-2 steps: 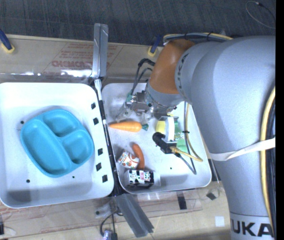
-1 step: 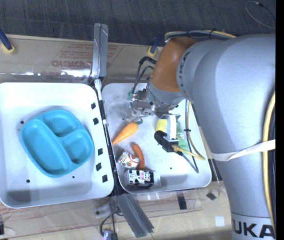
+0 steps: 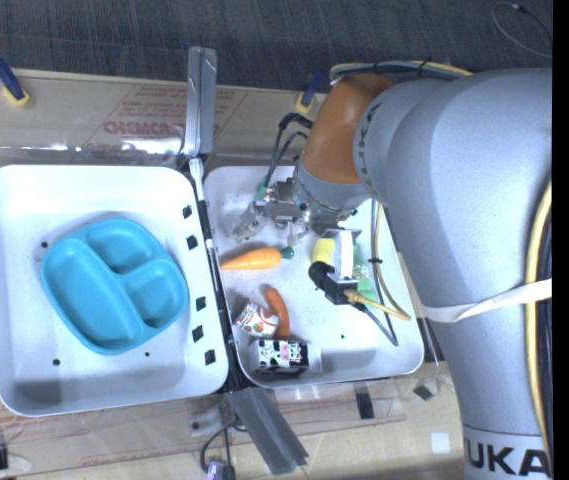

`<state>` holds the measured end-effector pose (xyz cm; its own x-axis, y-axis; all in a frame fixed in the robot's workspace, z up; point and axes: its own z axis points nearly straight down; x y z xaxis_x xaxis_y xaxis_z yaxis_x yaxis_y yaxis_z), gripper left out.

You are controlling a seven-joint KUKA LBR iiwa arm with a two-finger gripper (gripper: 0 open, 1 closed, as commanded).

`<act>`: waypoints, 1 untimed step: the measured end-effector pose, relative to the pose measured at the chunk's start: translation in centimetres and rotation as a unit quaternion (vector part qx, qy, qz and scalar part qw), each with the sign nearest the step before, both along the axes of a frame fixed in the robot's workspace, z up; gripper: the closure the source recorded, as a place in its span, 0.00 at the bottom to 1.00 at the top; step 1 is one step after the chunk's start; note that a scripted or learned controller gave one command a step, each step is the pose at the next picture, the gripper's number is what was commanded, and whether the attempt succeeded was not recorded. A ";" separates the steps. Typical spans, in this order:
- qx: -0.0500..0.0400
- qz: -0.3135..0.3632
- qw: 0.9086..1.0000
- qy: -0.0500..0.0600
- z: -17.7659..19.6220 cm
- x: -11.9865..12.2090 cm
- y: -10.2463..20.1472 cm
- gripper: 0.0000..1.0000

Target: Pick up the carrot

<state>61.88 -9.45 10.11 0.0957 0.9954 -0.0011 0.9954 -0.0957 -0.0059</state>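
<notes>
Carrot point(image 3: 251, 260) lying loose in right bin point(image 3: 404, 353); fingers point(image 3: 276, 208) just above, state unclear

We look down from one fixed camera set above the worktop point(image 3: 84, 103), tilted at a slant rather than straight overhead. Both white bins fit in the frame side by side: the left bin point(image 3: 4, 268) lies well away from the hand point(image 3: 282, 208), while the right bin point(image 3: 404, 353) sits directly beneath it. The arm point(image 3: 444, 198) enters from our right and looms large, being much nearer to the lens than the bins. Dark floor point(image 3: 114, 8) runs along the top of the frame, beyond the hand.
</notes>
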 end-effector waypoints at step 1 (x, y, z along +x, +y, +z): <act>0.000 -0.004 1.000 -0.001 -1.0 -5.6 -3.2 0.00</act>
<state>56.29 -12.62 9.10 0.1043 0.9945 0.0000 0.9945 -0.1043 -0.0042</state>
